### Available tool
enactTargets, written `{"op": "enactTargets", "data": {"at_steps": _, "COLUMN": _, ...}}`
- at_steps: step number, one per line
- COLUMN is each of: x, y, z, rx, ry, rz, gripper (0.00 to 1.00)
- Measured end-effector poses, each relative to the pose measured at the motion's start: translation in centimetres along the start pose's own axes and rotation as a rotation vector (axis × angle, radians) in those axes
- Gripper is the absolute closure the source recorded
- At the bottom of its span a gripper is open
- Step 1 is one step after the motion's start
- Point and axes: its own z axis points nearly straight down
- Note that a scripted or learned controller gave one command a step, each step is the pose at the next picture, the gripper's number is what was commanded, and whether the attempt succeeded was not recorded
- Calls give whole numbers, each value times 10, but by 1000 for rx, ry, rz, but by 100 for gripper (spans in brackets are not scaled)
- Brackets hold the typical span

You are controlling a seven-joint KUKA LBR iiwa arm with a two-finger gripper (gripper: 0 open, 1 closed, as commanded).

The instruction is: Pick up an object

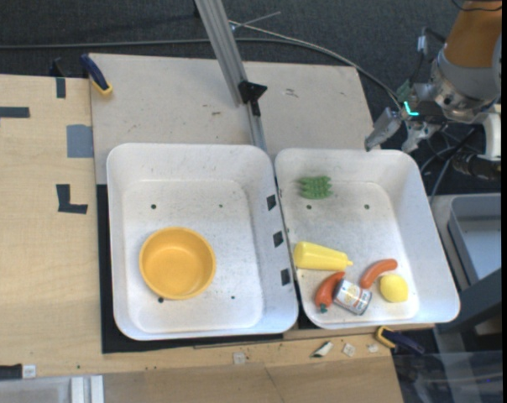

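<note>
- The grey arm with its orange band (474, 32) enters at the upper right of the view, above the bench and beyond the far right corner of the right bin.
- Its two-finger gripper (398, 133) hangs just outside that bin's far rim; two dark fingers (381, 131) point down and stand apart, with nothing between them.
- The right shallow white plastic bin (427, 217), with a speckled matt floor and rounded corners, holds all the small things.
- A small green knobbly toy, like a bunch of leaves (316, 187), lies near the far edge of this bin, towards its left side.
- A yellow tapered plastic piece shaped like a corn cob (321, 257) lies by the left wall, about midway down.
- A smooth orange-red sausage-shaped toy (378, 272) lies slanted near the near right corner, just above a round, glossy yellow lemon-like toy (393, 288).
- A small silver tin can with a printed label (352, 297) lies on its side at the near edge, touching a second orange-red carrot-like toy (326, 290) to its left.
- The left shallow white plastic bin (123, 191) carries one smooth round yellow-orange plastic bowl (177, 263), upright, towards its near left corner.
- The two bins sit side by side with their rims touching, on a pale scuffed board (169, 99).
- A slanted grey metal rail (224, 44) crosses above the board.
</note>
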Motion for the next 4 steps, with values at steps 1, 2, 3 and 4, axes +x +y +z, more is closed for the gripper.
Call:
{"op": "enactTargets", "data": {"at_steps": 1, "x": 0, "y": 1, "z": -3, "rx": -5, "ry": -1, "rz": -1, "gripper": 0}}
{"op": "enactTargets", "data": {"at_steps": 2, "x": 7, "y": 5, "z": 47, "rx": 1, "ry": -1, "rz": -2, "gripper": 0}}
{"op": "enactTargets", "data": {"at_steps": 3, "x": 17, "y": 8, "z": 108, "rx": 3, "ry": -1, "rz": -2, "gripper": 0}}
{"op": "enactTargets", "data": {"at_steps": 4, "x": 25, "y": 3, "z": 158, "rx": 3, "ry": -1, "rz": -1, "gripper": 0}}
